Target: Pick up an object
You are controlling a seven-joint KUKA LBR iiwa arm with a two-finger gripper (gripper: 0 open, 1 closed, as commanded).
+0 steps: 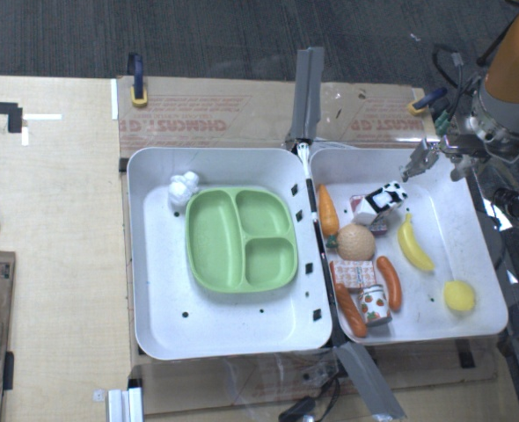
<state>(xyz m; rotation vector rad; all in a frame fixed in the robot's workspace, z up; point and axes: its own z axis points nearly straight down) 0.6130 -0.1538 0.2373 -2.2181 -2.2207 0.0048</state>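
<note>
End effector (420, 159), grip state unclear, hovers over the right bin's (484, 262) far edge; black-and-white toy (386, 198), banana (414, 243) and carrot (328, 210) lie nearby.

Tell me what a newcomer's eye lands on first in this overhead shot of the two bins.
The green divided plate stands out first, lying in the middle of the left bin with a small white object by its upper left corner. Next comes the heap of toy food in the right bin: a carrot, a banana and a lemon among it. The gripper hangs over that bin's upper right part.
</note>
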